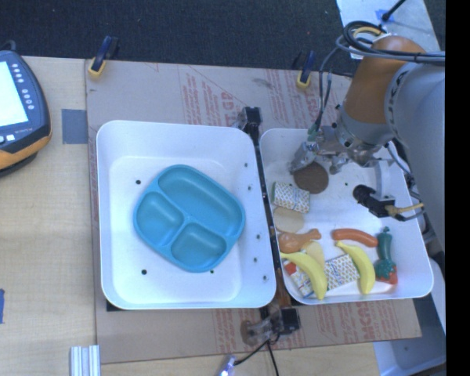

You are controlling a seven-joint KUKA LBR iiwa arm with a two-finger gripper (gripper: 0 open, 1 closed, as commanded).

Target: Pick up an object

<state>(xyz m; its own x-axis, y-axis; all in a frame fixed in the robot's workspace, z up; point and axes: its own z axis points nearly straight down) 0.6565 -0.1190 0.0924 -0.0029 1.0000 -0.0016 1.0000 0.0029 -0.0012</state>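
The grey arm reaches in over the right bin, and its gripper hangs directly over a brown disc that lies near that bin's far end. The gripper looks to be touching the disc's upper edge, but whether it is clenched, released or grasping the disc cannot be told from this slanted view. Just below and to the left of the disc lies a patterned block, with a pale piece beyond that and an orange drumstick-shaped piece further down. Below and to the right of the disc lies a sausage, and well below the disc are two bananas with a second patterned block between them. A green piece lies lower right of the disc. Well to the disc's left, in the left bin, a blue divided plate lies flat.
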